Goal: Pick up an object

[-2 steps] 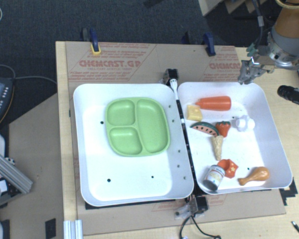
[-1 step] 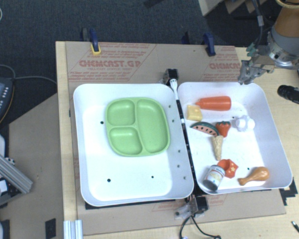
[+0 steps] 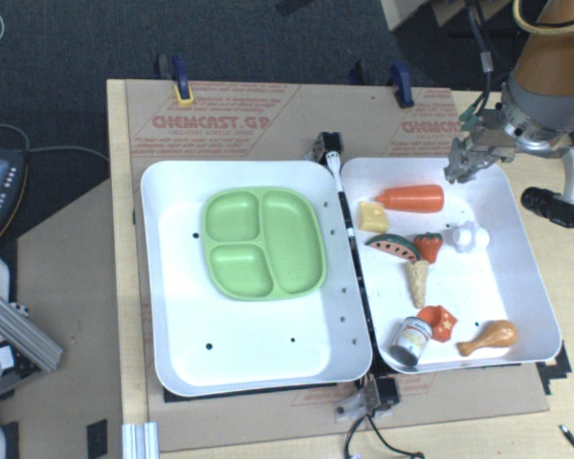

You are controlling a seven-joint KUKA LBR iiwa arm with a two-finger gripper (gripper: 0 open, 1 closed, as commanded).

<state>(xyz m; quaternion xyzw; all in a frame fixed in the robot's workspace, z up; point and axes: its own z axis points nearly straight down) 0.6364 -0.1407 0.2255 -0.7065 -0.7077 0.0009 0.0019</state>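
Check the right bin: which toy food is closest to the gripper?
The carrot, the long orange piece lying at the bin's far edge, just left of the gripper. The cheese, watermelon slice and drumstick lie farther away.

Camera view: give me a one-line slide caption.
Gripper hovers near the carrot in the right bin of toy food; green divided plate sits in the left bin.

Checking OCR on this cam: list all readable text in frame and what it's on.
"CHEMCAST G P", red print, on the brown protective sheet behind the left bin.
Same red print repeated on the sheet behind the right bin, near the gripper: partly covered, only "CHEMCAST" can be made out.
Label on the small can: too small to read.
Screen of the device at far left: too blurred to read.
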